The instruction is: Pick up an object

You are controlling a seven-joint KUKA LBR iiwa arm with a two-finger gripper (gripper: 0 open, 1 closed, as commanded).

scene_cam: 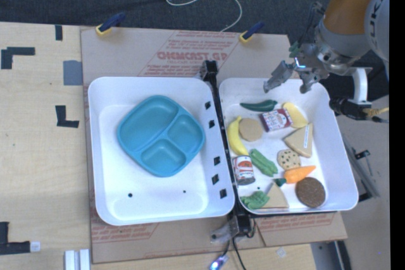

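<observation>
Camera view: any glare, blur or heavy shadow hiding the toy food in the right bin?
Camera view: lighting is even and soft; the right bin shows mild white washout on its floor, yet the items stay legible; the gripper and the picture as a whole are slightly soft; shadows are faint.

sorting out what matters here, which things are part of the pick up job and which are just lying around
Part of the job:
gripper, open, above the right bin's far edge
right bin
toy foods in it: banana, green chili, carrot, small can, chocolate cookie

Just lying about:
left bin
blue divided plate
white cable
two clamps
</observation>
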